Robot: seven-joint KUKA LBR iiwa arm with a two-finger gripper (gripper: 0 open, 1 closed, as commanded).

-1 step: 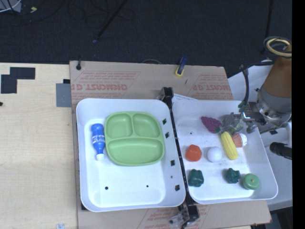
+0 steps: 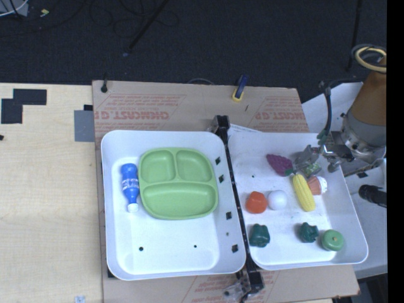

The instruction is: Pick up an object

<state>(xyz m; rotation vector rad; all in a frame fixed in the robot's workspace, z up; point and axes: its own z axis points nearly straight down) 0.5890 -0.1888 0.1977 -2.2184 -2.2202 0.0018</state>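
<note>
My jaws (image 2: 307,161) hover over the right bin (image 2: 353,232) by the corn (image 2: 303,192); can't tell if they're open.

We're reading red print on the cardboard sheet (image 2: 189,106) under the bins: it's showing upside down, looking like "CHEMCAST", once above the left bin (image 2: 120,232) and partly again above the right bin (image 2: 353,232). The blue bottle (image 2: 129,185) is carrying a label, too small to read.
</note>
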